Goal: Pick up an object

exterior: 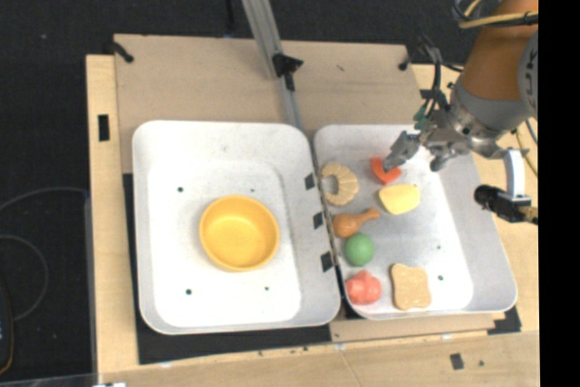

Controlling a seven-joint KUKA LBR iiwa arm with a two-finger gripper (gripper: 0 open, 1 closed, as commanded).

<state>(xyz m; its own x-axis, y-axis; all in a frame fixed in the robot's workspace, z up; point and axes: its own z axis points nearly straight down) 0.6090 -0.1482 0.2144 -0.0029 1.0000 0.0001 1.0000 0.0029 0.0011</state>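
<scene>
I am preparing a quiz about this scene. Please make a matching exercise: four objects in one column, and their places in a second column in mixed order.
Objects:
1. round yellow plastic bowl
2. small green ball
3. tan toast-shaped slice
4. small orange piece

Places:
A. right bin, near front edge
B. left bin
C. right bin, beside the end effector
D. right bin, below the brown drumstick-shaped toy

Pairs: 1-B, 2-D, 3-A, 4-C
</scene>
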